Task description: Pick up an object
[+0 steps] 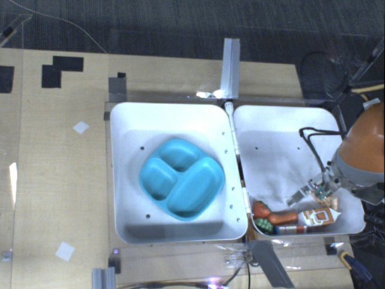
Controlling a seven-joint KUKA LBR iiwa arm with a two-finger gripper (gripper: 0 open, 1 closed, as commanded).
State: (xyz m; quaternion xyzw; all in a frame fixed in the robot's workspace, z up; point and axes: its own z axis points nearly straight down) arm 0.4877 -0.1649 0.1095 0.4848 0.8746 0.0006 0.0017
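My gripper hangs low over the right bin, near its front right part. Just below it, a cluster of small objects lies along the bin's front wall. The cluster holds an orange-red carrot-like toy, a small green piece, a brown and white carton and a thin dark stick-like item. The gripper tip sits slightly above and between the carrot toy and the carton. Nothing is seen held in it.
A blue divided plate lies in the left bin. The arm's orange band and a black cable hang over the right bin's right side. A metal post stands behind the divider.
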